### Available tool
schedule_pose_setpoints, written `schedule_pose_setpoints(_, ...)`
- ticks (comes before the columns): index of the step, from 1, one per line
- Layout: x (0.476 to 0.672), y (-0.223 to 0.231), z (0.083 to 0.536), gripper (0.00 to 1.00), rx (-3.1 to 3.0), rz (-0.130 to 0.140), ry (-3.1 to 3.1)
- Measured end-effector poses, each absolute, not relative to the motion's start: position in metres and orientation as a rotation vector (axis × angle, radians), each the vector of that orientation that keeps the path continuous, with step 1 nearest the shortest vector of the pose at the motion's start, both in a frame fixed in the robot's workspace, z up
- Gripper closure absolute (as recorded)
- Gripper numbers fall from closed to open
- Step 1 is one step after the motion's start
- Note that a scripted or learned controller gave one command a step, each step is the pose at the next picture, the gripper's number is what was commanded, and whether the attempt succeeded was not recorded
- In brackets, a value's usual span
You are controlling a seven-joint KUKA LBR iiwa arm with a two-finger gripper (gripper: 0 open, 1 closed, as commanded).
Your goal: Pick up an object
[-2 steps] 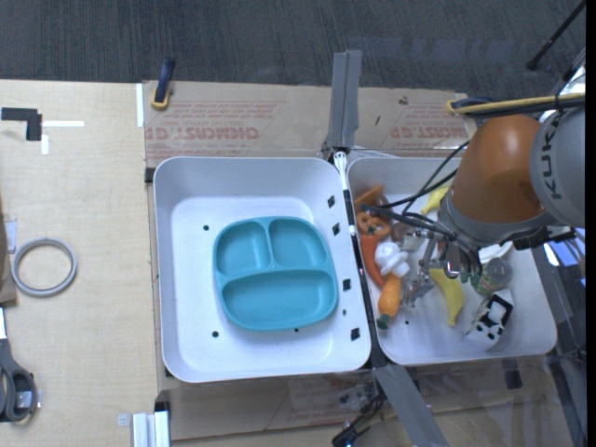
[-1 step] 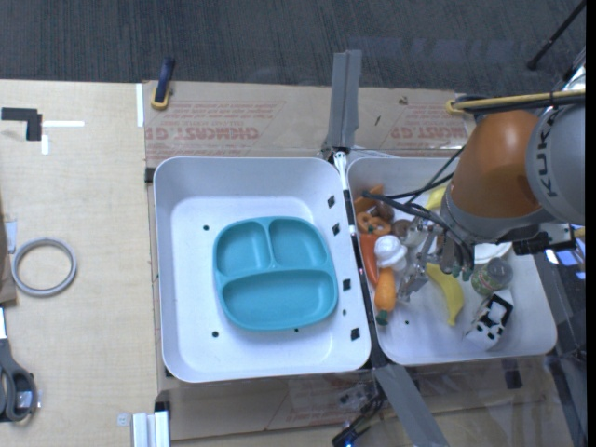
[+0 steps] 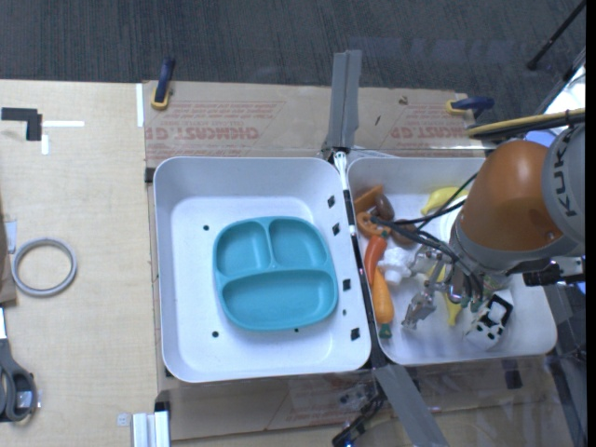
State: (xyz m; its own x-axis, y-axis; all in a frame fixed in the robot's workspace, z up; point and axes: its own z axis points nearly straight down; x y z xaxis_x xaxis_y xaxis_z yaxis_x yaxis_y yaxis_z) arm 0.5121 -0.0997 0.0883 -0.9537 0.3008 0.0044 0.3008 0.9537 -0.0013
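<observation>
1. camera view, right side: you've got the right bin (image 3: 438, 347) at lower right of the frame. it sits edge to edge w/ the left bin (image 3: 186, 250) along the centre line. the arm (image 3: 507, 203) comes in from the right edge, and its orange band covers the bin's right part.
2. camera view, gripper: the gripper (image 3: 417, 310) sits low over the right bin's floor, in the lower middle of that bin. wide or narrow, you can't tell, as the metal bits there are too small & cluttered. you can't tell if it holds anything either.
3. camera view, task items, all in the right bin:
   - the carrot (image 3: 378, 287) lies lengthwise along the bin's left wall, green end toward the frame bottom. the gripper is just right of its lower half.
   - a brown item (image 3: 372, 203) is in the bin's upper left corner, right at the carrot's top end.
   - a white item (image 3: 396, 266) is just right of the carrot's middle, and above the gripper in the frame.
   - a yellow item (image 3: 442, 196) is at upper middle of the bin, partly hidden by the arm.
4. camera view, left bin: a teal plate (image 3: 277, 273) w/ three compartments lies flat, approx centred in it.
5. camera view, outside the bins:
   - cardboard (image 3: 242, 119) shows under both bins at the top.
   - a blue-and-yellow clamp (image 3: 165, 82) is at its upper left and another clamp (image 3: 470, 106) at its upper right.
   - a grey tape ring (image 3: 42, 266) lies on the wooden bench (image 3: 84, 343) at mid left.
   - scissors (image 3: 14, 389) are at the lower left edge, cut off by the frame.
</observation>
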Motion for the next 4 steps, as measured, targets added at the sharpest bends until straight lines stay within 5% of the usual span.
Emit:
schedule_pose_setpoints(1,0.533,-0.152,0.089,0.0,-0.59,0.0,-3.084)
schedule_pose_setpoints(2,0.533,-0.152,0.095,1.0,-0.584,0.002,-3.083)
schedule_pose_setpoints(3,0.54,-0.085,0.189,1.0,-0.702,0.001,-3.058)
schedule_pose_setpoints(4,0.553,-0.127,0.116,1.0,-0.165,-0.002,-3.136)
